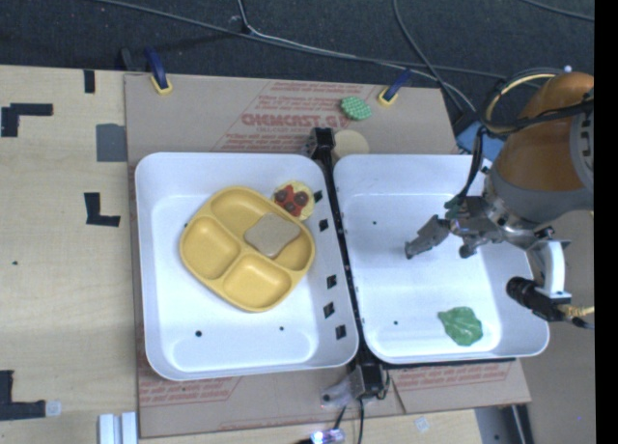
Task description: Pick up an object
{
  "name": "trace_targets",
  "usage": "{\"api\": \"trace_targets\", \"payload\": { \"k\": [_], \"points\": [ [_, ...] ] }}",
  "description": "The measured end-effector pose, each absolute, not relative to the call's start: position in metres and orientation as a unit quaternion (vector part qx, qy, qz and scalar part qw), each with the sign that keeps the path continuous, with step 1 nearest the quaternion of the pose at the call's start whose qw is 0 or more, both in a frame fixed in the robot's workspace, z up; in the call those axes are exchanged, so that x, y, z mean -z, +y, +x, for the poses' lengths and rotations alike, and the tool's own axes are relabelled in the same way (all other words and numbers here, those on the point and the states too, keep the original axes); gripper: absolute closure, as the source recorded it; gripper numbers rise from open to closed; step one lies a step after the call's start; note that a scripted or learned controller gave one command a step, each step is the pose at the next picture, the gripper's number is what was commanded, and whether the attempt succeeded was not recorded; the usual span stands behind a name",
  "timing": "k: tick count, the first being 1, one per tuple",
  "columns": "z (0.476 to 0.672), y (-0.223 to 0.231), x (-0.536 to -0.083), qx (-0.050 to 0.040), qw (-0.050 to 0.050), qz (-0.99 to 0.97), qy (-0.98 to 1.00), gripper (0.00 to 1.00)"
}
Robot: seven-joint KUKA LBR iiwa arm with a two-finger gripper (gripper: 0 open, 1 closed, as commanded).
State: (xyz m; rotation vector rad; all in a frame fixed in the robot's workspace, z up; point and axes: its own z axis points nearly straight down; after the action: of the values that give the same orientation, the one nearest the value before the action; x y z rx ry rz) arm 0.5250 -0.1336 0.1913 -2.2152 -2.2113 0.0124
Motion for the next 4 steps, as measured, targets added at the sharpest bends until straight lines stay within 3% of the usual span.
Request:
{"api": "trace_targets", "payload": {
  "k": [1,3,4],
  "points": [
    [0.528,-0.134,-0.197,-0.0005,0.001,-0.707,-0.708,0.0],
    [0.534,-0.122,-0.094,-0.002,0.002,-0.707,-0.708,0.0],
    [0.534,-0.122,-0.085,-0.0005,0.0,-0.707,-0.707,0.0]
  ]
}}
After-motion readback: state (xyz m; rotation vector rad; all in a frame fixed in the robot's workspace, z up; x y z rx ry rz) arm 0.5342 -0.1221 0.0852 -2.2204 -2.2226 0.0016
